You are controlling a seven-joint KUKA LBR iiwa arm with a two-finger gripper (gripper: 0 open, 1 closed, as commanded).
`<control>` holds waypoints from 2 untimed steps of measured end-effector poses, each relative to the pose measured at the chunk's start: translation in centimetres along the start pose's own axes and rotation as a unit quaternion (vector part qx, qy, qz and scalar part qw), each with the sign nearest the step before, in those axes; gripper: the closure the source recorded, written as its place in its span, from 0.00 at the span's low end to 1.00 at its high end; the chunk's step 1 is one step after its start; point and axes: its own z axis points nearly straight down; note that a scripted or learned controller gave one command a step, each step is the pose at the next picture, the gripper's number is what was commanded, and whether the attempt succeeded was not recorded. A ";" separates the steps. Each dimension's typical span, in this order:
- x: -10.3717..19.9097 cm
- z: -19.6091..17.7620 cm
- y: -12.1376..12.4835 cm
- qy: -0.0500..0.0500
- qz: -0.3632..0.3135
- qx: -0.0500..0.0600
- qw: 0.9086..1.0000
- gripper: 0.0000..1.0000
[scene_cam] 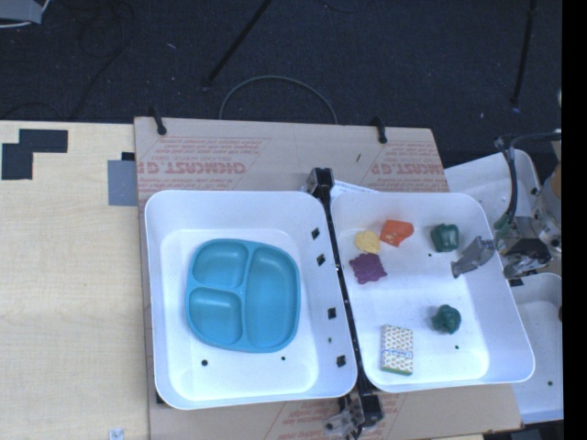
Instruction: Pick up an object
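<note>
My gripper (pixel 477 257): it sits at the right side of the right bin, over the white floor just inside the right wall. I see a grey fingerlike part jutting left, but I cannot tell how it is set. Nothing shows in its hold.
Right bin (pixel 477 360): white and shallow, carrying six small objects.
Far green object (pixel 445 236): dark green, near the far right of the bin, just left of my gripper and a little farther back. It is the closest thing to me.
Near green object (pixel 447 318): dark green, lying nearer than my gripper, apart from it.
Orange object (pixel 396 232): far side of the bin, beside the yellow one.
Yellow object (pixel 368 242): just left of the orange piece, touching or almost touching it.
Purple object (pixel 368 268): just near of the yellow one, close to the bin's left wall.
Patterned box (pixel 397 349): flat, pale with a fine print, at the near side of the bin.
Left bin (pixel 170 218): white, holding a blue divided plate (pixel 244 295) with three compartments.
</note>
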 end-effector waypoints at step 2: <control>-0.1 4.4 -0.7 0.000 -0.001 -0.002 1.000 0.00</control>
